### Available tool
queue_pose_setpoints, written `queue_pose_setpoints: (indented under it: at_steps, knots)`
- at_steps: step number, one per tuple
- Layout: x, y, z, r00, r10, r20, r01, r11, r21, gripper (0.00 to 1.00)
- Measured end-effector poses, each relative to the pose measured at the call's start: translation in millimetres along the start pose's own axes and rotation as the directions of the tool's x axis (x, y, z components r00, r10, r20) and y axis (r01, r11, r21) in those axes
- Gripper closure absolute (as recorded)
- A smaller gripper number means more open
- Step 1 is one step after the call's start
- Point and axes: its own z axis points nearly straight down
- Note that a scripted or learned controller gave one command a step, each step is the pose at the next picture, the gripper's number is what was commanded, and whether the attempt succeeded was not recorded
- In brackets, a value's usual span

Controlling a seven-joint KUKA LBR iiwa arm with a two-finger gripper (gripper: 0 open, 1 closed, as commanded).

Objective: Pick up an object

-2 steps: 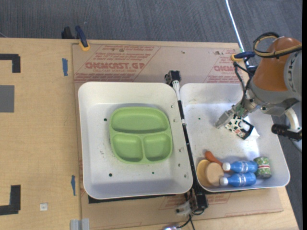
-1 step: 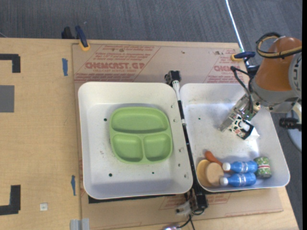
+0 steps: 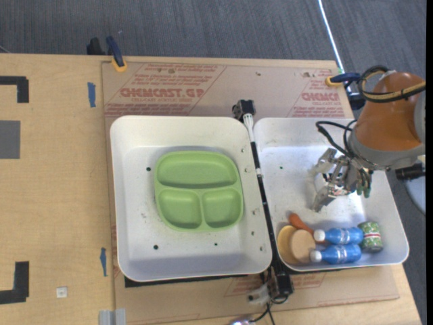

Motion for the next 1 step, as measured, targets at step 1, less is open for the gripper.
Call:
queue_pose_setpoints:
  at_steps: [1]
  knots:
    - [-27.2,-35.1,0.6,0.967,-0.255,0.003,0.255,0.967,0.0,0.0]
